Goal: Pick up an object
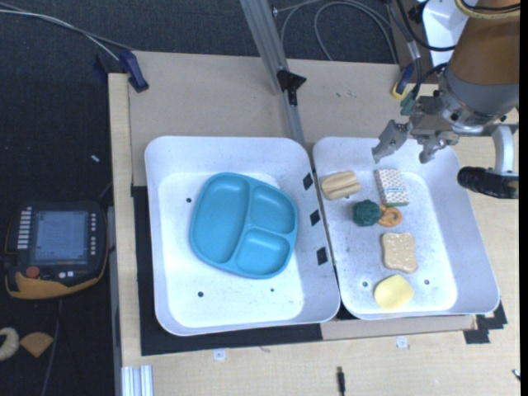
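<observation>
My gripper [409, 146] hangs open above the far end of the right bin [462, 221], with nothing between its fingers. Just below it lies a white patterned box [393, 186]. To the left of the box is a tan bread roll [339, 184]. A dark green lump [367, 213] and a small orange ring [389, 216] lie side by side in the middle. Nearer the front are a tan cracker-like slice [400, 252] and a yellow lump [393, 291].
The left bin [165, 221] holds a blue divided plate [244, 223]. A metal pole [268, 31] slants over the bench behind the bins. A hand-held control pendant [54, 242] lies off the bench at the left.
</observation>
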{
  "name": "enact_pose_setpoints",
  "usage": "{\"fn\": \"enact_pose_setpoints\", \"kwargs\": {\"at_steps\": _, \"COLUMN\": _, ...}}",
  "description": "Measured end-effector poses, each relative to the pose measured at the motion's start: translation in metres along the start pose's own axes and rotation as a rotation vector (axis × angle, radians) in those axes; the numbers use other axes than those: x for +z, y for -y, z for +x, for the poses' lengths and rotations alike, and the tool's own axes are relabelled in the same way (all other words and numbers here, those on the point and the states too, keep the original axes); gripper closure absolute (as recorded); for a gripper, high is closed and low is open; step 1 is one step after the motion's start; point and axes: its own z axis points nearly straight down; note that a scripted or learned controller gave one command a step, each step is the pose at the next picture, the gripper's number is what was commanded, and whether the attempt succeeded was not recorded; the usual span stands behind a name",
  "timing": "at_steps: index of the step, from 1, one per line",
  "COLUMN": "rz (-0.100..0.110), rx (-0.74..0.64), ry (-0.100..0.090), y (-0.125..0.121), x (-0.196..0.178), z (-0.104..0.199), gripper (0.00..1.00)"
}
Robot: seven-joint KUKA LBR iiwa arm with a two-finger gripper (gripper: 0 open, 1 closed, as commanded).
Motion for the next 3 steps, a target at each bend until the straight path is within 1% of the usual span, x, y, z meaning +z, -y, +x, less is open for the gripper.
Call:
{"fn": "enact_pose_setpoints", "kwargs": {"at_steps": 1, "rz": 0.003, "rx": 0.002, "ry": 0.000, "y": 0.004, "x": 0.044, "z": -0.006, "gripper": 0.00}}
{"fn": "enact_pose_setpoints", "kwargs": {"at_steps": 2, "rz": 0.004, "rx": 0.001, "ry": 0.000, "y": -0.006, "x": 0.092, "z": -0.006, "gripper": 0.00}}
{"fn": "enact_pose_setpoints", "kwargs": {"at_steps": 3, "rz": 0.005, "rx": 0.000, "ry": -0.001, "y": -0.007, "x": 0.140, "z": 0.004, "gripper": 0.00}}
